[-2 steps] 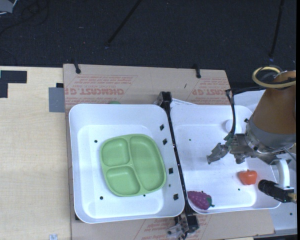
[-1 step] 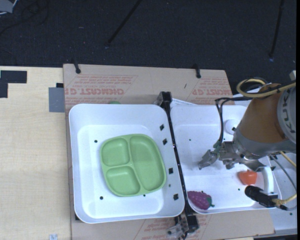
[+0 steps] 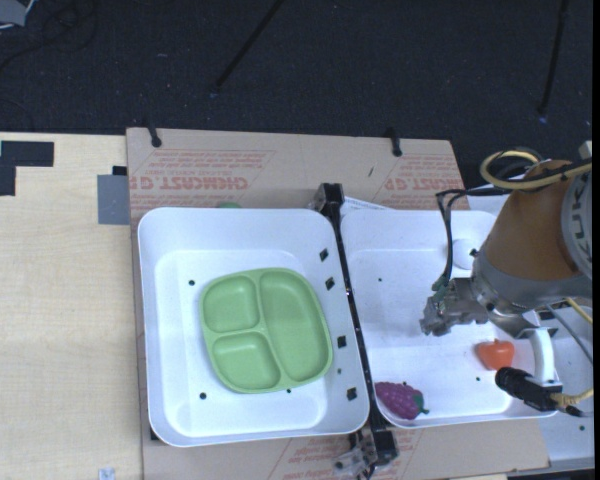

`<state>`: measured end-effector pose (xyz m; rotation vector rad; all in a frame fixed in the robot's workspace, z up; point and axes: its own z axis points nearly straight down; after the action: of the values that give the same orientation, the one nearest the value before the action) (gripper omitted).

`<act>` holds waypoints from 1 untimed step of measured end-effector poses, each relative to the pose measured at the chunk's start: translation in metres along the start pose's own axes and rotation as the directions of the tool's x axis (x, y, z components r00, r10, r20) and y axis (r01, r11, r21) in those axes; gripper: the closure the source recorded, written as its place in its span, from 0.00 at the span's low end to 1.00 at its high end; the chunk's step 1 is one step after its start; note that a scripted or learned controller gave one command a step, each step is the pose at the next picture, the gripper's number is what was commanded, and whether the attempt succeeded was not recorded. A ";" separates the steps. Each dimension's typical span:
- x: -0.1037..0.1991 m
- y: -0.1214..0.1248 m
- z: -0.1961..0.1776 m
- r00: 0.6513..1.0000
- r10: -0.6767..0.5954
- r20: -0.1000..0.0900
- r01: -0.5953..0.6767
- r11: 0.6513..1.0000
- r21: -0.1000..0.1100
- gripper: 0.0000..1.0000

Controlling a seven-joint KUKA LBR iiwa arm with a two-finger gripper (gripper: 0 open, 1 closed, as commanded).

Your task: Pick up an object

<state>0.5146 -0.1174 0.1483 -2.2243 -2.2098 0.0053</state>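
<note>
The left bin [image 3: 170,268], smooth white plastic with rounded corners, bears a glossy pale-green plate [image 3: 265,328] split into three compartments. In the right bin [image 3: 400,258] a knobbly purple bunch of grapes [image 3: 400,400] lies in the near left corner against the rim. Further right the gripper [image 3: 436,320], a dark blurred cluster over bare white floor, is well apart from the grapes, and I cannot tell how far open it is or whether it touches or holds anything; just right of it, under the arm [image 3: 530,238], sits a small orange piece [image 3: 496,353], its shape hard to make out
</note>
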 end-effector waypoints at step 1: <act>0.005 -0.001 -0.043 1.000 -0.008 0.002 0.008 1.000 -0.007 1.00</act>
<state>0.5144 -0.1127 0.1915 -2.2204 -2.2226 -0.0012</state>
